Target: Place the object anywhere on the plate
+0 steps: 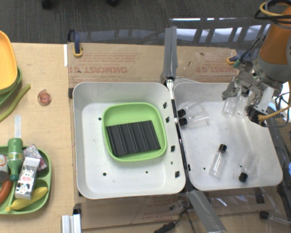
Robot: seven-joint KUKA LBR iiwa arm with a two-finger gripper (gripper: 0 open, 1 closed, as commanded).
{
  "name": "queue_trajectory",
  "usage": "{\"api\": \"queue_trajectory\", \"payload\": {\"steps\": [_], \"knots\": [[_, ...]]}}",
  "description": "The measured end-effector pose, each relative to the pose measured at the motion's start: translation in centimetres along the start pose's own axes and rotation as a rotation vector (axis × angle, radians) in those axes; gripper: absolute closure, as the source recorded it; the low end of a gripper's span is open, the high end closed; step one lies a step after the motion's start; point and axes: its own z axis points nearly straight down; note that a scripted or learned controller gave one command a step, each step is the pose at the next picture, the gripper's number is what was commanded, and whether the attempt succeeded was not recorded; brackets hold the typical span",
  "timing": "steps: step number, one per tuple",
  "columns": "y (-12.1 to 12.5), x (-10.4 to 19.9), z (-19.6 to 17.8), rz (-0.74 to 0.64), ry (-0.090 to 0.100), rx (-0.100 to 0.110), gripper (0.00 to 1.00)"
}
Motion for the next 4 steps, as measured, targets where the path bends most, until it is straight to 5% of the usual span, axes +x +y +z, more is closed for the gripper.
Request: {"api": "queue_trajectory", "payload": {"steps": [1, 2, 3, 4], "knots": [[0.0, 0.0, 0.0, 0.000, 0.000, -0.001, 0.00], [1.6, -5.5, 2.1, 0.035, 0.000, 0.001, 0.00], [3.0, -5.6, -12.1, -0.040, 0.001, -0.002, 0.00], [6.5, -3.1, -10.2, 0.049, 0.001, -0.002, 0.00]]}}
